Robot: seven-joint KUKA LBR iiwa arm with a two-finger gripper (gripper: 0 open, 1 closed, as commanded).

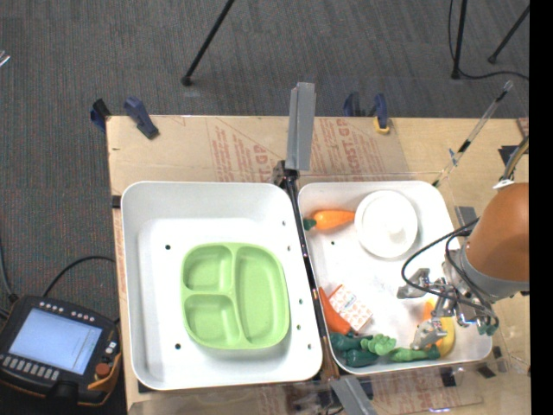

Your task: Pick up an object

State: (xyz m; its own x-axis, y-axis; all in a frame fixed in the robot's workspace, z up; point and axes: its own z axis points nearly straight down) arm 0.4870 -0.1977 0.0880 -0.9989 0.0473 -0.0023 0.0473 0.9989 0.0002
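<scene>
A grey robot arm with an orange band (511,232) is reaching in from the right over the right-hand white bin (341,232), its gripper (439,316) hanging low above the bin's near right corner. Whether the gripper is closed on anything cannot be told from this angle; it is sitting directly over a yellow object (444,334), banana-like, lying by the bin's front wall. Just left of that, green toy vegetables (373,348) are lying along the front edge, with an orange-and-white carton (350,306) beside them. A toy carrot (330,220) and an upturned white bowl (388,223) are resting near the far wall. In the left-hand bin (155,223), a green divided plate (234,296) is lying flat.
</scene>
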